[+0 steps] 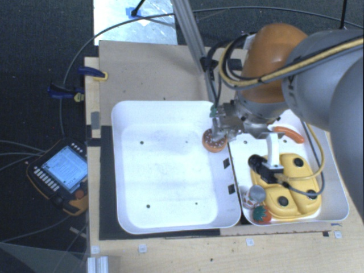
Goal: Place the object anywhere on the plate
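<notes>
At the left white bin's [165, 175] right edge, the claw [219, 134] sits over a small round brown object [214, 143], its grip impossible to tell.

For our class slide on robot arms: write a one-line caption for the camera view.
Robot arm with its gripper above a small brown round object at the left bin's right edge.

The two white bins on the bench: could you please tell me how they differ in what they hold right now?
The left bin shows mostly bare white floor, with one small round brown object near its right wall, under the gripper. The right bin is crowded: a yellow plate fills much of its floor, alongside several small items. Both are shallow, white and sit side by side.
</notes>
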Robot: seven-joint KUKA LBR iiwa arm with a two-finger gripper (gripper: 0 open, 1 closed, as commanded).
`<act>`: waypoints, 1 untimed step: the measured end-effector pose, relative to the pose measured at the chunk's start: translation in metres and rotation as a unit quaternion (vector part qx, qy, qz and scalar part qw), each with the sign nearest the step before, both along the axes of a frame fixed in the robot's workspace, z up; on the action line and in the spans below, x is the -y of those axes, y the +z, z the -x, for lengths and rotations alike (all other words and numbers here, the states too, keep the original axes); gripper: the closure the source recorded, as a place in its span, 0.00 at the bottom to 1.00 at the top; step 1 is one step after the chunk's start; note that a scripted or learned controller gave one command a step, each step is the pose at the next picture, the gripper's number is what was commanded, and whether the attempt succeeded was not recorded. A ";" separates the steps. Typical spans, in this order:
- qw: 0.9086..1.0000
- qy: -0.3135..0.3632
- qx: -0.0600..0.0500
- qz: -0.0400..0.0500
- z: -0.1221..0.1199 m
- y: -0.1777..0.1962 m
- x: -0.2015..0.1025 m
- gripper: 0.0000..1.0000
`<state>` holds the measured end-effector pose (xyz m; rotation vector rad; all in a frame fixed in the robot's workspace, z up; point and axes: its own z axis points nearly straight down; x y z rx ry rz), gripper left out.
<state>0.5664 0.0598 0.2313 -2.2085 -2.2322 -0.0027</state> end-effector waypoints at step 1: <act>1.000 0.000 -0.001 0.000 0.021 0.007 -0.048 1.00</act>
